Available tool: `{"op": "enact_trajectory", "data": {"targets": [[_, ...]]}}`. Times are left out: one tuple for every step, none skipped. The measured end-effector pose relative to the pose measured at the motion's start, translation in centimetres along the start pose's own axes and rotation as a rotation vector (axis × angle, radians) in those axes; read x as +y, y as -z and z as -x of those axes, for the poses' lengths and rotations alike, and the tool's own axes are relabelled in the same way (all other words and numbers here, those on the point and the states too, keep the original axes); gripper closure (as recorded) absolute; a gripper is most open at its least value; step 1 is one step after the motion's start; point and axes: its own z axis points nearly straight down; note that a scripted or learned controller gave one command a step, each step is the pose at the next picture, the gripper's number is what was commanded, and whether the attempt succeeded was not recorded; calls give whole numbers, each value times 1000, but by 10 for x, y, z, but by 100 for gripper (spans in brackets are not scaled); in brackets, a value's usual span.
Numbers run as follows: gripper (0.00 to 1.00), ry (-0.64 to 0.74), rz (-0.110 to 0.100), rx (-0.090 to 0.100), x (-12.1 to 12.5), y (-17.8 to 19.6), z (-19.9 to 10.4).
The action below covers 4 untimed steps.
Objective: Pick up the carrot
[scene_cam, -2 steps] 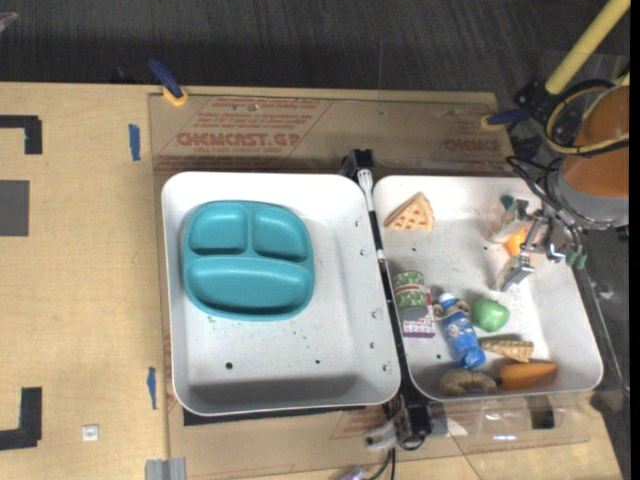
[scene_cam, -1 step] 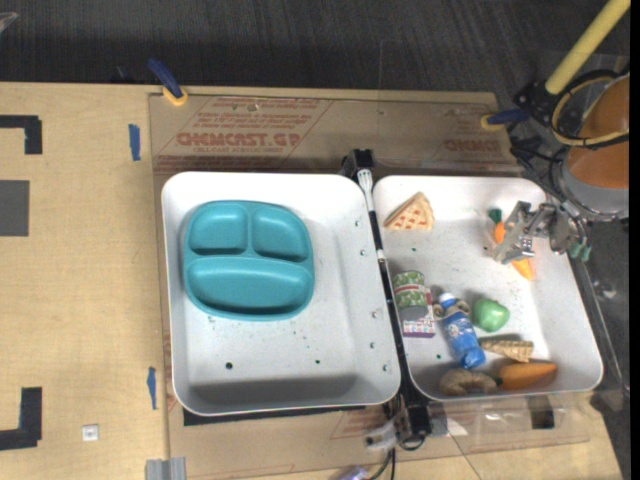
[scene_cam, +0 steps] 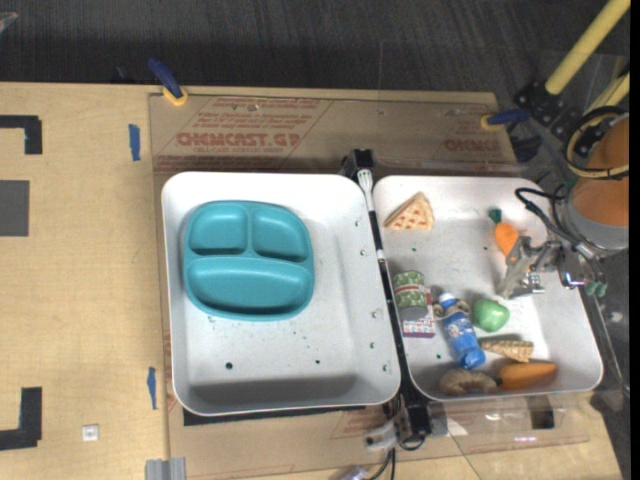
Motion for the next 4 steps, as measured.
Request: {"op": "enact_trajectory", "data": {"targets": [[100,-11,-3,-1,-4,81,-47],[100,228,1,3,-3,10,-67],[100,664,1,-3,0,0,-3],[100,1296,6,-3,4,-1,18]]}}
